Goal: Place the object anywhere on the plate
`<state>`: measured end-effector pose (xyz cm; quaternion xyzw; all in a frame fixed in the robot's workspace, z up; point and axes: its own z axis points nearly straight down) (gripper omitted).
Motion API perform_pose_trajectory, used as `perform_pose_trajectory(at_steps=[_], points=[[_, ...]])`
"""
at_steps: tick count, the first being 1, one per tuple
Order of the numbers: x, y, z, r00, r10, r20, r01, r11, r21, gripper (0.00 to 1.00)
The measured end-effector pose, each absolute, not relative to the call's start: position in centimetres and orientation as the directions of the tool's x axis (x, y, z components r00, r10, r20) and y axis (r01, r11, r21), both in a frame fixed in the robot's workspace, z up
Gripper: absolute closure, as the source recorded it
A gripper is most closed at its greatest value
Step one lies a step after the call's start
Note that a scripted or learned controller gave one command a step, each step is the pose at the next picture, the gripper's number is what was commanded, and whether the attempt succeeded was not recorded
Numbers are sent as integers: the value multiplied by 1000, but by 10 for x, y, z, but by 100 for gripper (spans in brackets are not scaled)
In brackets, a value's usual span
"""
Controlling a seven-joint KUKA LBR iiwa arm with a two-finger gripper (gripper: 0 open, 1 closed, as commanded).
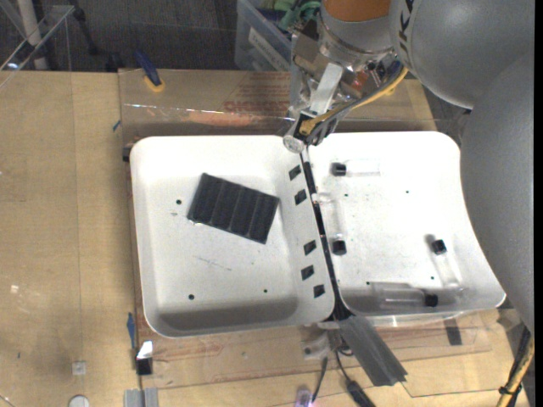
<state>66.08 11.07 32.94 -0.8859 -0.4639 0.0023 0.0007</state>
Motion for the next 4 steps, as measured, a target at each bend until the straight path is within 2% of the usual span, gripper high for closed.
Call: perform_pose_trajectory(at_steps=[1, 2, 3, 4], points=[[666, 109, 324, 520, 854, -4, 854, -520, -4, 100], [666, 134, 396, 422, 906, -1, 906, -422, 0, 100], [666, 108, 400, 453, 892, -1, 892, -453, -2, 100], [646, 131, 427, 335, 942, 0, 942, -335, 1, 100]])
